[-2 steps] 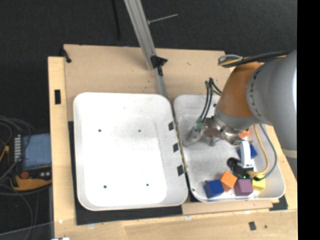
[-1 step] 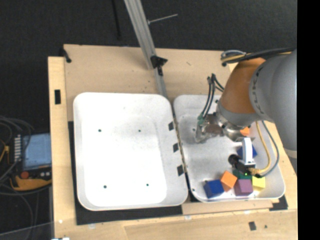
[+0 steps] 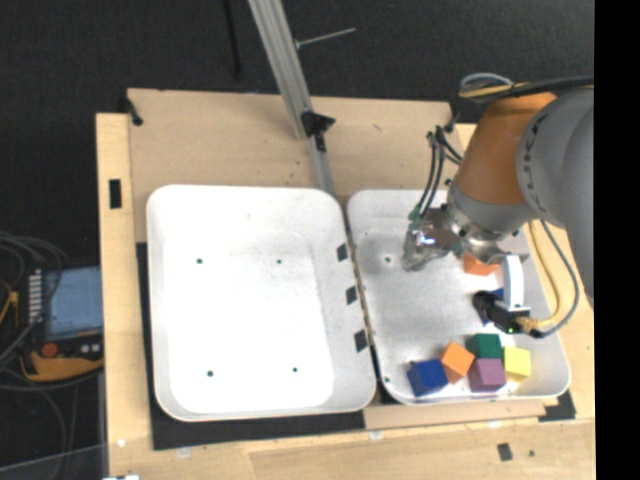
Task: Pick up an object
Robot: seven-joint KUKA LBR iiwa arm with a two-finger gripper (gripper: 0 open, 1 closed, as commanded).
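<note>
Claw (image 3: 418, 251) low in the right white bin (image 3: 400, 308) — its grip state I can't tell.
Swing toward the small blue cube (image 3: 427, 376) — you'll want it centred before descending.

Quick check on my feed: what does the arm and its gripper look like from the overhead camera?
The arm is a thick, rounded grey body with a wide orange band above the wrist. Thin dark cables run down its side to a small metallic gripper at the tip. A looped cable hangs below the arm.
</note>
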